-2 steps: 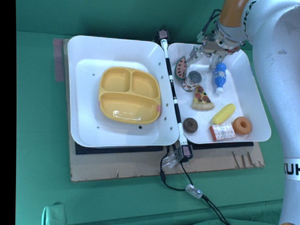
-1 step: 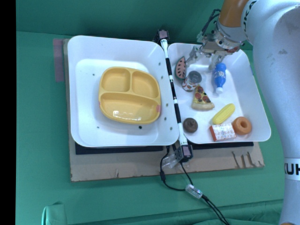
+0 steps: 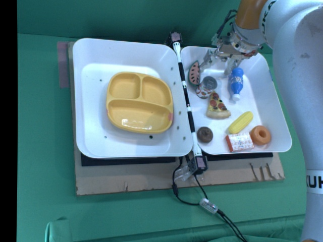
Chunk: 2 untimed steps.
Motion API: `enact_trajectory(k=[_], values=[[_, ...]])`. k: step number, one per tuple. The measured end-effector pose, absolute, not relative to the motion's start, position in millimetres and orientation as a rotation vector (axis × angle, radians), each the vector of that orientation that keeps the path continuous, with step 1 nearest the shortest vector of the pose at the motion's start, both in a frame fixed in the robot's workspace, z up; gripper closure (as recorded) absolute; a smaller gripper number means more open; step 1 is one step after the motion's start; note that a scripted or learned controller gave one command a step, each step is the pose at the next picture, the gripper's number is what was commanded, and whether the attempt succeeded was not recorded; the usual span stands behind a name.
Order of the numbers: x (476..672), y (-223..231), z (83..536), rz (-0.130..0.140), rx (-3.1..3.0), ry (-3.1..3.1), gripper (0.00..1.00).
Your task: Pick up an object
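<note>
A green cloth covers the tabletop and rises as a green backdrop across the top of the frame. On it lies a brown cardboard sheet, and on that a dark mat carrying two shallow white bins side by side, with a black-and-white striped bar running along the seam between them. A black cable trails from the bar's lower end toward the bottom of the frame.

The left bin holds a yellow divided plate with three compartments, lying flat near its middle.

The right bin holds the small toys: a watermelon slice at upper left, a grey round lid over a speckled piece just beside it, a blue bottle, a pizza slice, a corn cob, a chocolate doughnut, a red-and-white can lying on its side, and an orange doughnut at lower right.

The grey arm comes in from the right of the frame, and its gripper hangs over the bin's upper edge, between the watermelon slice and the blue bottle. Its jaws stand spread, with nothing between them.
</note>
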<state>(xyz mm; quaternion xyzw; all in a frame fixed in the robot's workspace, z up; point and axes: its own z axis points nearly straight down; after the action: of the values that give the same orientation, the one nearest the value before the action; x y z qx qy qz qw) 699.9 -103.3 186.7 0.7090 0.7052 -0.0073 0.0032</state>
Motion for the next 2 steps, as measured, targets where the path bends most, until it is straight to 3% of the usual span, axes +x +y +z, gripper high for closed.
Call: enact_trajectory(k=[2], values=[[699.9,-102.9,186.6,-0.020,2.224,2.212,0.00]])
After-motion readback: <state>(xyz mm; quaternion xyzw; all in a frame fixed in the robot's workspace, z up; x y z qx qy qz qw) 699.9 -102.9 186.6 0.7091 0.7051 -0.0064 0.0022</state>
